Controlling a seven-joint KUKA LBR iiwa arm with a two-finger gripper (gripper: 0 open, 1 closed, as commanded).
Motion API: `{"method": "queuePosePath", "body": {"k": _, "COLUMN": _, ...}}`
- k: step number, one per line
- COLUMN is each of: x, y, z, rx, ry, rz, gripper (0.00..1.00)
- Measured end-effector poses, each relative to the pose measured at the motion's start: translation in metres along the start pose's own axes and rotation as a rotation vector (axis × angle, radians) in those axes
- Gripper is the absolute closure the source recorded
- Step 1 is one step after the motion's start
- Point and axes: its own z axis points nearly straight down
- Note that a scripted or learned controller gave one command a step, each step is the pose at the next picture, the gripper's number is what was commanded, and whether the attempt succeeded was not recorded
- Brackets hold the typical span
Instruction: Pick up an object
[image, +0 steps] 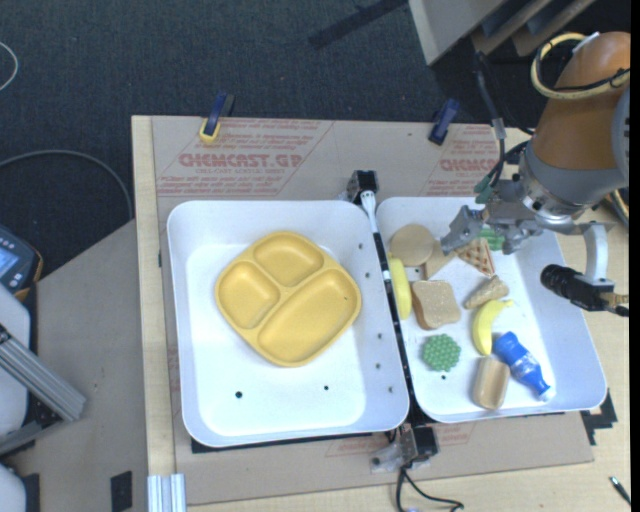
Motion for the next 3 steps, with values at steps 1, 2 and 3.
{"method": "queuePosePath", "body": {"k": 1, "x": 0.0, "y": 0.002, "z": -0.008, "rx": -0.015, "ry": -0.001, "rz": -0.002, "gripper": 0.0}}
{"method": "queuePosePath", "body": {"k": 2, "x": -0.001, "y": -0.006, "z": 0.039, "rx": -0.009, "ry": -0.001, "rz": -0.001, "gripper": 0.0}}
{"method": "queuePosePath", "body": {"k": 3, "x": -0.001, "y": -0.008, "z": 0.102, "rx": -0.01, "ry": 0.0, "rz": -0.002, "gripper": 0.0}}
